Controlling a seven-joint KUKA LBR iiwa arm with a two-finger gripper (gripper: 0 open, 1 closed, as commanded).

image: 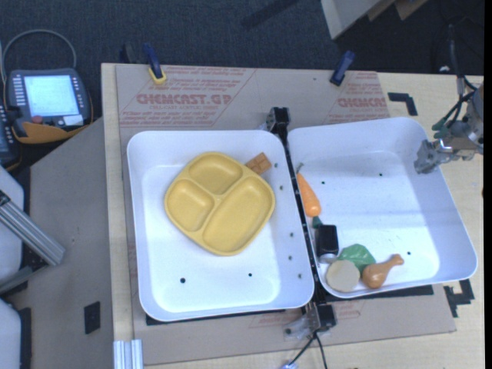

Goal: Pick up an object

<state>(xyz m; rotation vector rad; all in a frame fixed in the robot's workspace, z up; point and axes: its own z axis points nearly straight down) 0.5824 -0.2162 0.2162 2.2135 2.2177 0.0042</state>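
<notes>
The left bin [154, 229] holds a yellow divided plate [220, 203], lying flat near its middle, with a small brown block [258, 163] touching the plate's upper right edge. The plate takes up much of that bin's floor and looks too broad and flat for an easy pinch.

In the right bin [384, 183] the small things crowd the left wall and the near corner, likely where they slid and settled: an orange carrot [309, 196] lies along the wall, a black block [327, 240] sits just below it, then a pale round piece [344, 276], a green piece [358, 255] touching it, and a drumstick [381, 270] pointing up and right. Any of these could serve as the object to pick.

The gripper [430, 157] hangs at the bin's upper right rim, well apart from the cluster, holding nothing that can be seen. Whether it is wide or narrow, I cannot tell. My judgement: the pick has not begun, and the arm must cross the bin toward the near left corner.
</notes>
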